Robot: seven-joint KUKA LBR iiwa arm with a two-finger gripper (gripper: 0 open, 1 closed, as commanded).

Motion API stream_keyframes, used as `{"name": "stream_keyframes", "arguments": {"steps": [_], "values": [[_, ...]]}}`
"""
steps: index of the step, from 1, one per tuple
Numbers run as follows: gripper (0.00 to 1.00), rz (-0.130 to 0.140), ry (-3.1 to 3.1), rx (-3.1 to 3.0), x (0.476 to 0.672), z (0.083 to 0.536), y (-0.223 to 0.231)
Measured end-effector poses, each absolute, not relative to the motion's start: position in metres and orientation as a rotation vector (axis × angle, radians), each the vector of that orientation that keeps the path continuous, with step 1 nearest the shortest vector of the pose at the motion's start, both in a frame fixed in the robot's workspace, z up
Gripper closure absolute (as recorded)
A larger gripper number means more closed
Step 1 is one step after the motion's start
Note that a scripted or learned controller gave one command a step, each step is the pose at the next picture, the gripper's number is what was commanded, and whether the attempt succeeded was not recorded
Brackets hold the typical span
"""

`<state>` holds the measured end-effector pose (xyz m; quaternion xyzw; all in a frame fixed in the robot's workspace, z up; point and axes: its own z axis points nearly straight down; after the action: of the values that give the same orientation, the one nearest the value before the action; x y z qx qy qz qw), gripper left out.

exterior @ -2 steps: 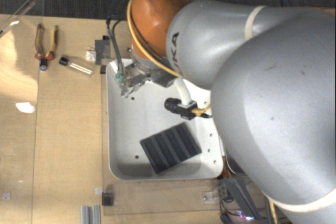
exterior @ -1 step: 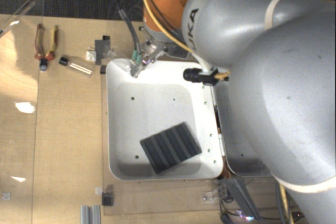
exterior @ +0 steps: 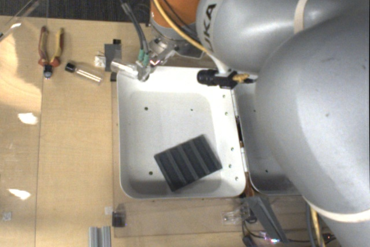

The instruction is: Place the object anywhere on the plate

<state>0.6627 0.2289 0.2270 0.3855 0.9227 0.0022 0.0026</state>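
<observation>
A dark ribbed rectangular object (exterior: pixel 188 162) lies flat on the floor of the left white bin (exterior: pixel 128 142), near its front wall and turned at a slant. My gripper (exterior: pixel 143 70) hangs over the far left corner of that bin, by the rim, well apart from the ribbed object. Nothing can be made out in the gripper. The grey arm with its orange band covers the top middle and the whole right side of the view.
On the wooden bench left of the bin lie red-handled pliers (exterior: pixel 50 49) and a small clear tube (exterior: pixel 84 72). A little black block (exterior: pixel 118 218) sits by the bin's front left corner. The right bin (exterior: pixel 263 179) is mostly hidden under the arm.
</observation>
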Motion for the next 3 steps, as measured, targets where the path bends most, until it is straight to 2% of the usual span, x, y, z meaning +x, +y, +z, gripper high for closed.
{"name": "stream_keyframes", "arguments": {"steps": [3], "values": [[1.0,0.026,2.888,1.182,0.665,0.264,0.233]]}}
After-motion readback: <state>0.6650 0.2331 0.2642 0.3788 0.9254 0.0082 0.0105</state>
